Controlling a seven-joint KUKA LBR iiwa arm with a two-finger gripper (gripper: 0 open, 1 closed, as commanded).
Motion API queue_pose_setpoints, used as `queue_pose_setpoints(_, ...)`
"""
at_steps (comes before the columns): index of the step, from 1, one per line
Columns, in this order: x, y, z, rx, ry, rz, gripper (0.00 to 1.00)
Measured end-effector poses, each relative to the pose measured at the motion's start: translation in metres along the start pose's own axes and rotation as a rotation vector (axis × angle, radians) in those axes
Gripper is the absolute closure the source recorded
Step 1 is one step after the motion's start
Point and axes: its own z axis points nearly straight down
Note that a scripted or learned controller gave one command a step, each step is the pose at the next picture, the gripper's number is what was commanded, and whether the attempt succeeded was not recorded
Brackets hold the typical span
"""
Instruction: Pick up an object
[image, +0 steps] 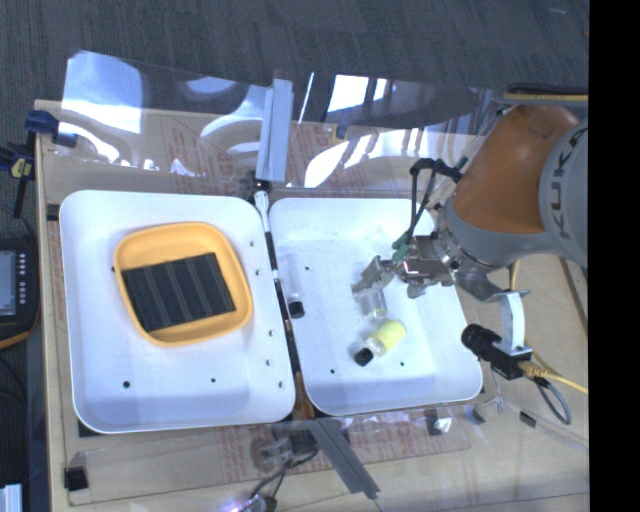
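The arm is showing a broad orange band above a grey wrist, with dark lettering running along the grey shell at the far right. A thin black cable is looping down the wrist's left side, and a green wire is trailing beside it. The gripper is showing bare silvery metal with small brackets and screws, its fingers looking pale and partly see-through at the tips

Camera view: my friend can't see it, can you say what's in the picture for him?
A grey and orange robot arm's gripper hangs over the right bin, just above a small yellow bottle with a black cap. The left bin holds a yellow tray.
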Motion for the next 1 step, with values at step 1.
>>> queue_pose_setpoints(1,-0.0666,-0.0136,0.0468,-0.001,-0.001,-0.063,0.00)
